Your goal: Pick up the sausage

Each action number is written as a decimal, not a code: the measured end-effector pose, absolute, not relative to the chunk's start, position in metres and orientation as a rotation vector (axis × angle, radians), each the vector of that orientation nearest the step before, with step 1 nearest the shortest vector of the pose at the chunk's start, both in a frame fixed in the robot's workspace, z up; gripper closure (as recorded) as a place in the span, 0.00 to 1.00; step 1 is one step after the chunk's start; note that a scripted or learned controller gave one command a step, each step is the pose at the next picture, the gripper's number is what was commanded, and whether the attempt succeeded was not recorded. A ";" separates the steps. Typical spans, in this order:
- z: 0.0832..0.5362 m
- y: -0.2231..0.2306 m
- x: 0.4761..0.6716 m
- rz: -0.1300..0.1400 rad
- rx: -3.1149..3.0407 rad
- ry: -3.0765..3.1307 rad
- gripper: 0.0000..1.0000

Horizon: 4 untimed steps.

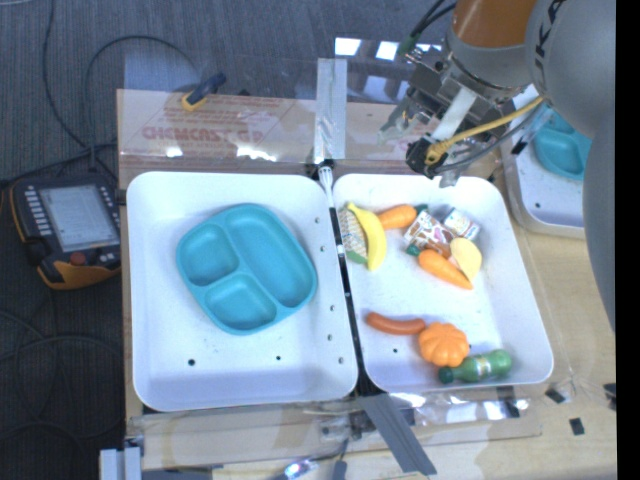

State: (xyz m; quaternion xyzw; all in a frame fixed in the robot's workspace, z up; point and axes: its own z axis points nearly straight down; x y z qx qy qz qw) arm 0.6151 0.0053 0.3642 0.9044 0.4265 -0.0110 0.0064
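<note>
Gripper (416,118): up above the back edge of the right bin (505,303), over the bench and not in the bin; nothing seen held; wide or narrow, cannot tell.
Arm (560,28): comes in from the top right, orange band above the wrist.
Sausage (395,323): red-orange, lying flat on the floor of the right bin, front half, towards the left wall; well apart from the gripper.
Pumpkin (442,343): orange, just right of the sausage, at or touching its end.
Green vegetable (480,367): front right of the bin, against the pumpkin.
Banana (370,235): back left of the right bin, beside a striped item (351,233) at the wall.
Carrots: one (397,216) behind the banana, one (443,268) mid-bin.
Small cartons (432,233): back middle, between the carrots.
Left bin (150,268): holds a blue divided plate (245,266), centred.
</note>
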 end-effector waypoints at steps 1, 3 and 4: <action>0.433 0.042 0.525 -0.002 2.990 0.957 0.00; 0.432 0.132 0.590 -0.003 3.101 0.494 0.00; 0.410 0.177 0.601 -0.002 3.121 0.337 0.00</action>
